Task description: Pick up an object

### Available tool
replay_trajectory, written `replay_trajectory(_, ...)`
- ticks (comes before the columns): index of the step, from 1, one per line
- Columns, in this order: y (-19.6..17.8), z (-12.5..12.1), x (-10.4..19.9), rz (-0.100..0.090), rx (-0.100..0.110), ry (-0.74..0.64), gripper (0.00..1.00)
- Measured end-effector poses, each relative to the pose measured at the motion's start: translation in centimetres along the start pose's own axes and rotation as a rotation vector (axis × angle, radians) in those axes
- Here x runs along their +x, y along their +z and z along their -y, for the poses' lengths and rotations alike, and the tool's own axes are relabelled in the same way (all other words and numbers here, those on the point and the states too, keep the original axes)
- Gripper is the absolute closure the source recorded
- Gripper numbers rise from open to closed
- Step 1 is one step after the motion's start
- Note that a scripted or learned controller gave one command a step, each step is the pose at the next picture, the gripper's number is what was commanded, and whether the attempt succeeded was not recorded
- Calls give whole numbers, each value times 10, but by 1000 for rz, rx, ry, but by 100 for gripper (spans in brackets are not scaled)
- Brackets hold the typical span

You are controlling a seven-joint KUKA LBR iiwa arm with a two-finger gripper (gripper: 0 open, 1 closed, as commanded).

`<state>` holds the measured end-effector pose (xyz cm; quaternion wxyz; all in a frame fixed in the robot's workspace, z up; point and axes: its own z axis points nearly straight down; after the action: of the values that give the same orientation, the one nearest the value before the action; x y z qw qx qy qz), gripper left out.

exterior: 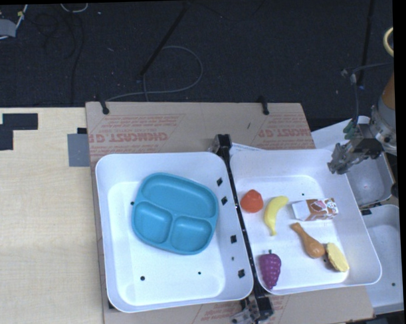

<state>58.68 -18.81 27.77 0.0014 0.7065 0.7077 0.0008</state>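
Two white bins sit side by side on the counter. The right bin (303,171) holds an orange ball (251,201), banana (274,214), carton (315,209), drumstick (307,240) and grapes (270,268). The left bin holds a blue plate (174,213). The pincer (340,158) hovers above the right bin's far right corner; whether it is spread cannot be told.

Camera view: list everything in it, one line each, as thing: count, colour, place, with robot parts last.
bins: two, white, side by side on the bench
divided plate: one, blue, left bin
tomato: one, orange-red, right bin
banana: one, yellow, right bin
small carton: one, white and brown, right bin
drumstick: one, brown, right bin
yellow piece: one, beside the drumstick
grapes: one bunch, purple, right bin
claw: one, grey, over the right bin's far right rim
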Motion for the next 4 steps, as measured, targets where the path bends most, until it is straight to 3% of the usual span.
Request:
replay_trajectory(1,11,7,61,-3,7,-3,100)
replay_trajectory(3,16,21,156,-3,8,-2,100)
replay_trajectory(4,32,14,213,-3,9,-2,100)
